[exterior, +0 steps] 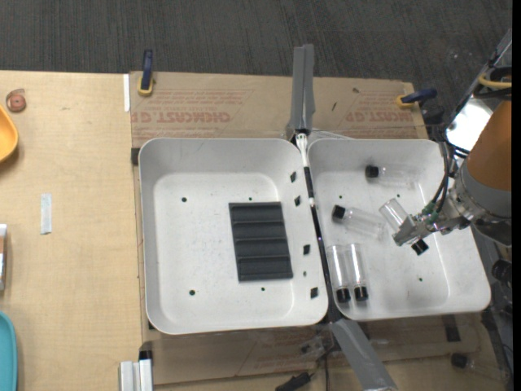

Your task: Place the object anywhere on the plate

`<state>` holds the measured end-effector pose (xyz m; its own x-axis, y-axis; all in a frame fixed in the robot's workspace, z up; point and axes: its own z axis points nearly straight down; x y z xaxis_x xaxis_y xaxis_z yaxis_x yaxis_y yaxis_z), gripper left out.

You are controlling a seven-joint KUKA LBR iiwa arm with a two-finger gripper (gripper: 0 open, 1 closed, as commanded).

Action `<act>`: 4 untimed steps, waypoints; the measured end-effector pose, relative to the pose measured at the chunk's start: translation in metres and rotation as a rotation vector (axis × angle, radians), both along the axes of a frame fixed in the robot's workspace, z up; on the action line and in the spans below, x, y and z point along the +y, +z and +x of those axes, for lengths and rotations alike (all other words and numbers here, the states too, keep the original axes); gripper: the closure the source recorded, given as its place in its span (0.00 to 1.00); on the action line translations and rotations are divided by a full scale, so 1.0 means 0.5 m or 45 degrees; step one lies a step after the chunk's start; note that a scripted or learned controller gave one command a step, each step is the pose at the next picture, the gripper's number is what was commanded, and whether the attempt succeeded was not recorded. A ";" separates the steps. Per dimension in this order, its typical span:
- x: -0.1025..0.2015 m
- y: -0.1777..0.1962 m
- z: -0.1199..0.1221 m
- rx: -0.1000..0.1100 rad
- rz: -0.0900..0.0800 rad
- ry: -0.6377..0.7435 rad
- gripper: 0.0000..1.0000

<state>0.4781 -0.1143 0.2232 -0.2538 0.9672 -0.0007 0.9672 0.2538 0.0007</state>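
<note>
Plastic, cardboard and wood grain under an even light

The two bins, left [163, 218] and right [464, 292], look like smooth white plastic with a faint sheen and dark speckles. The ribbed plate [260, 241] is matt black, seemingly plastic. The vials [348, 269] are clear and glossy like glass or plastic, with black caps. Brown cardboard [220, 108] under the bins is matt with red print. The desk [65, 243] has a pale, smooth wood-grain finish. The floor [203, 19] looks like dark rough carpet.
</note>
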 end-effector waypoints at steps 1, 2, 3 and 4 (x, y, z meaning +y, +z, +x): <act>0.128 -0.059 0.116 0.005 -0.001 -0.002 1.00; 0.279 -0.067 0.173 0.005 -0.002 0.130 1.00; 0.425 -0.023 0.155 0.003 -0.002 0.309 1.00; 0.527 -0.049 0.071 0.006 -0.001 0.473 1.00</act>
